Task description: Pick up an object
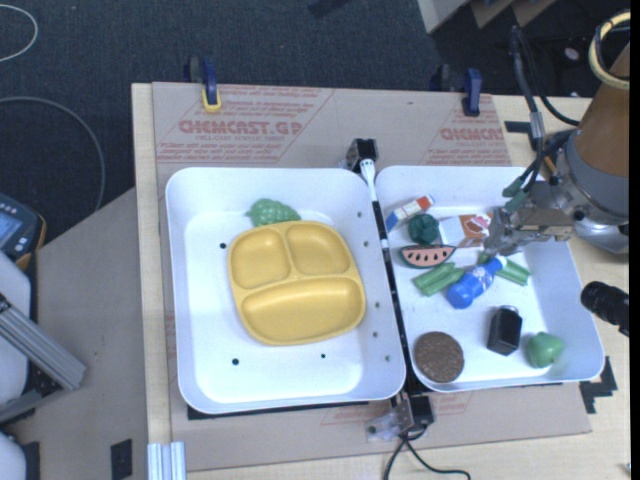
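Fingers [497, 240], grip unclear, hover over one blue bottle [470, 285]; one yellow tray [296, 280] sits apart

Blue bottle [470, 286] lies tilted beside green pieces [436, 280] in right bin [575, 268]

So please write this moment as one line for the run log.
arm: over right bin | gripper: above blue bottle, fingers unclear | held: nothing seen | left bin: yellow tray
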### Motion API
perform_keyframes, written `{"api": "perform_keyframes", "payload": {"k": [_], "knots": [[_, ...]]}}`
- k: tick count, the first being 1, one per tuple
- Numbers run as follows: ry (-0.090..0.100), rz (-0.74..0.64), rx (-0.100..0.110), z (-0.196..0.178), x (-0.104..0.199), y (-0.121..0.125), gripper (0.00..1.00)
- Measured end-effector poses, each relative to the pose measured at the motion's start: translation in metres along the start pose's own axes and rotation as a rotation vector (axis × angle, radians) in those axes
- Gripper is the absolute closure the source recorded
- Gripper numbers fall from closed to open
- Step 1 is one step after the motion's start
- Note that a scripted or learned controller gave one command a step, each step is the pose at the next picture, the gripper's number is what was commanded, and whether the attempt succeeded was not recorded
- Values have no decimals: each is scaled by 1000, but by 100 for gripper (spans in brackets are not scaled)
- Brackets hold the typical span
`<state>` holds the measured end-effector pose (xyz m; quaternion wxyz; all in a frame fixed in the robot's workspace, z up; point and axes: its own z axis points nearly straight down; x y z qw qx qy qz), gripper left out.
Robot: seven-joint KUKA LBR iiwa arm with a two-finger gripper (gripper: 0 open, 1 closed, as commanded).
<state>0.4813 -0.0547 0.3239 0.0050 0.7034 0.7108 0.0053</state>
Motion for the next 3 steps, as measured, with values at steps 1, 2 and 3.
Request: {"api": "perform_keyframes", "payload": {"k": [1, 2, 3], "knots": [[-1, 10, 15, 7, -5, -2, 0], [2, 10, 26, 146, 22, -6, 0], [-1, 19, 24, 218, -50, -9, 0]]}}
